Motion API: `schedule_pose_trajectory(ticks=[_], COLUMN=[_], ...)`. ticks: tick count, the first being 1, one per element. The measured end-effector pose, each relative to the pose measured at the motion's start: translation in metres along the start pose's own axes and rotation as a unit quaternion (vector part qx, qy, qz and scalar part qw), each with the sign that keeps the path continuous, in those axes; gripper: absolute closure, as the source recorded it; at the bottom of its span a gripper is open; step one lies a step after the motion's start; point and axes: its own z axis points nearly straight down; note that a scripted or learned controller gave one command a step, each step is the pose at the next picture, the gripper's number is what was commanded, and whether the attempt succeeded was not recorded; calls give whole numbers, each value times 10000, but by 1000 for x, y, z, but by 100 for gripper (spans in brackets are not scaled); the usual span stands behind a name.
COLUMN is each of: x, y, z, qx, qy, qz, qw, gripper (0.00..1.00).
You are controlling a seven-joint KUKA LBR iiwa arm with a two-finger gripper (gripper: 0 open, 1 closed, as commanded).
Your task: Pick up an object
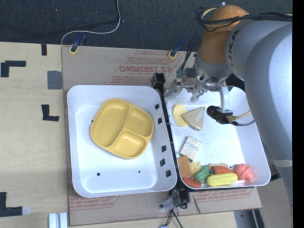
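At the far edge of the right-hand shallow white bin (247, 141), the grey arm with its orange band (219, 30) reaches in from the right, and its two-finger gripper (199, 93) hangs just above the bin's far left corner. Whether the gripper is wide or narrow cannot be told, and nothing can be seen held in it.

Just beneath and near the gripper lie a pale yellow round piece (179, 115) and a tan wedge-shaped piece (195, 118), touching each other close to the bin's left wall. Nearer the middle of that wall lies a small white patterned packet (191, 147), tilted. Along the bin's near edge a cluster of toy foods sits packed together: an orange block (184, 165) in the near left corner, a green piece (203, 173), a yellow corn cob (222, 178), a red piece (221, 169) and a pinkish-orange piece (243, 172) toward the near right corner.

In the left-hand white bin (85, 175) a yellow plastic plate with three compartments (122, 127) rests toward the far right part, tilted relative to the bin's walls.
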Motion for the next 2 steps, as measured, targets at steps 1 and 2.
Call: schedule_pose_trajectory(ticks=[1, 2], x=[-29, -77], y=[-81, -77], z=[0, 102], qx=[27, 7], qy=[-1, -6], qz=[25, 26], qw=[10000, 10000], gripper=[0, 0])
